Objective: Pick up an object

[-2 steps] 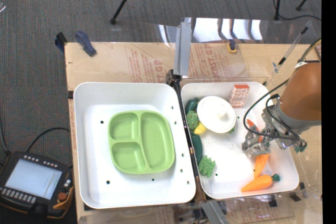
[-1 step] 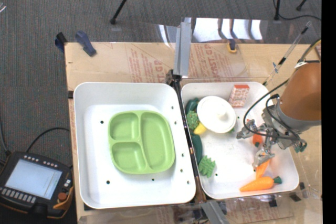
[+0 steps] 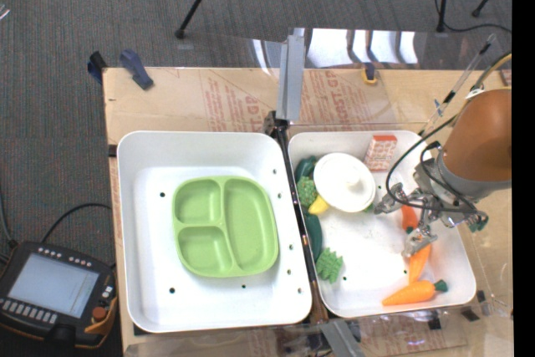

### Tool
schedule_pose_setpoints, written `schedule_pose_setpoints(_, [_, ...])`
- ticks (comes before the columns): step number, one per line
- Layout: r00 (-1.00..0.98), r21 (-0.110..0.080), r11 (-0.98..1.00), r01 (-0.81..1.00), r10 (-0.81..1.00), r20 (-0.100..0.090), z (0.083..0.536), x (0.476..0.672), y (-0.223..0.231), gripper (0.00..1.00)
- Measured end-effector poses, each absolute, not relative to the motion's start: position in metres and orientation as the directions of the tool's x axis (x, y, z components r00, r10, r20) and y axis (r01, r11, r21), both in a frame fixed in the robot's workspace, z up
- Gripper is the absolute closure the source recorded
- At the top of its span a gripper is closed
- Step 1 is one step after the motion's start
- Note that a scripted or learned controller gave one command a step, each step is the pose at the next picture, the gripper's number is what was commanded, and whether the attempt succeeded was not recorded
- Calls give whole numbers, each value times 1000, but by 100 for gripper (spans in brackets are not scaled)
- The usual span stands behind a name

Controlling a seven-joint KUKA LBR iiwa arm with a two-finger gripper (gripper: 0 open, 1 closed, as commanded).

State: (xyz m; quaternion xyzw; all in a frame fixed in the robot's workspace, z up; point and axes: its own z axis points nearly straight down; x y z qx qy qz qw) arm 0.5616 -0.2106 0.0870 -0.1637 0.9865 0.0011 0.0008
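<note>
The gripper (image 3: 410, 221) hangs low over the right bin (image 3: 359, 297), near its right wall. Its metal fingers (image 3: 418, 242) are spread apart, one toward the white lid and one toward the bin's front, and nothing is clearly between them, so I judge it open and not holding anything.

Just under and beside the fingers lies an orange carrot piece (image 3: 418, 262), with another small orange piece (image 3: 408, 217) partly hidden by the wrist. A whole toy carrot (image 3: 411, 293) with a green top lies near the front right corner. Farther left are the round white lid (image 3: 344, 181), a yellow and green vegetable (image 3: 313, 198), a dark green cucumber (image 3: 315, 234) along the left wall and a small green spiky piece (image 3: 329, 265). A red and white box (image 3: 381, 151) rests at the back. The left bin (image 3: 142, 180) holds a green divided plate (image 3: 226, 226).

To do this step well, I think the fingers should straddle the carrot piece across its narrow side, go down fully to the floor and only then close, because a round toy can slip out easily.
</note>
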Motion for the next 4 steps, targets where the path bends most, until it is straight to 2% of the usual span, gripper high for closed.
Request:
schedule_pose_setpoints(1, [-948,4,948,-319,-319,-5,96,563,-210,100])
schedule_pose_setpoints(2, [-962,4,962,-272,-272,-2,86,612,-211,100])
schedule_pose_setpoints(3, [-998,3,998,68,68,-2,87,642,-210,100])
schedule_pose_setpoints(4, [-998,2,998,69,69,-2,87,642,-210,0])
